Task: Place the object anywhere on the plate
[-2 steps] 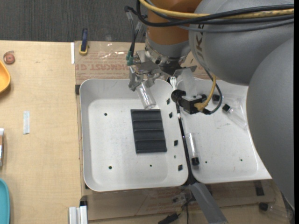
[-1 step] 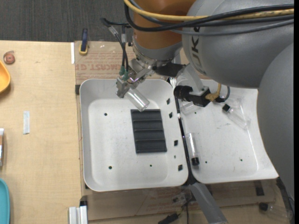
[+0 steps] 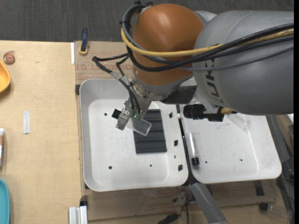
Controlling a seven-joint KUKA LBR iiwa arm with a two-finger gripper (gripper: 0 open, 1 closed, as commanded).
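On the pale wooden surface (image 3: 42, 101), the left shallow white plastic bin (image 3: 107, 148) holds everything this step needs. The two-finger gripper (image 3: 127, 119) hangs low over the bin's upper middle, and it is not clear enough to tell whether it is clenched or released. Just to its right, at its tip, is what looks like the task's thing, a small pale translucent block-like piece (image 3: 143, 127). It is slightly tilted and glassy, with soft edges that blur into the white behind it. It overlaps the upper left corner of the dark ridged rectangular plate (image 3: 152, 141), which lies flat along the bin's right side. Whether the piece is gripped, hovering, or already resting on the ridges cannot be told. To do the step well, I would carry the piece further right, toward the plate's middle, lower it until it touches the ridges, and only then let go, since a light piece at a corner could slide off. The right white bin (image 3: 233, 153) holds a silver pen-like cylinder (image 3: 191, 148), well apart from this work.
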